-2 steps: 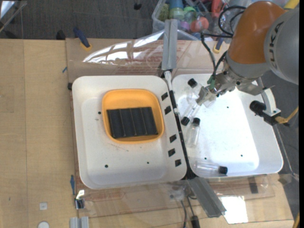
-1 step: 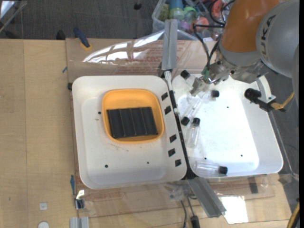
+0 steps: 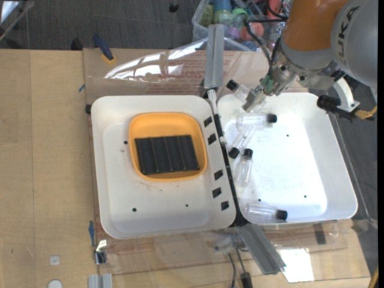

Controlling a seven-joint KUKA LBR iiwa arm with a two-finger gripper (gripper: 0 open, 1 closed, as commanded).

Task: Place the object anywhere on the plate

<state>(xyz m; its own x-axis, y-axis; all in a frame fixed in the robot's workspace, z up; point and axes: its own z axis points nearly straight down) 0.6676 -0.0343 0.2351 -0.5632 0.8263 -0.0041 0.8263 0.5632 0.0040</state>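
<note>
Gripper point(image 3: 254, 99) sits low over right bin's point(image 3: 312, 203) upper-left corner; you can't tell whether fingers are open or holding anything. Clear vials w/ black caps lie nearby: one point(image 3: 259, 120) just below tip, two point(image 3: 240, 149) by divider, another point(image 3: 267, 212) near front. Left bin point(image 3: 114, 179) holds orange plate point(image 3: 167, 123) w/ dark ridged block point(image 3: 166, 154).

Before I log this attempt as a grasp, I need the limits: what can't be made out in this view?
- Gripper: fingers small and blurred in the camera view; any vial between them can't be made out.
- Clear vials: transparent against the white right bin; exact count unclear.
- Arm: cut off by the top edge.
</note>
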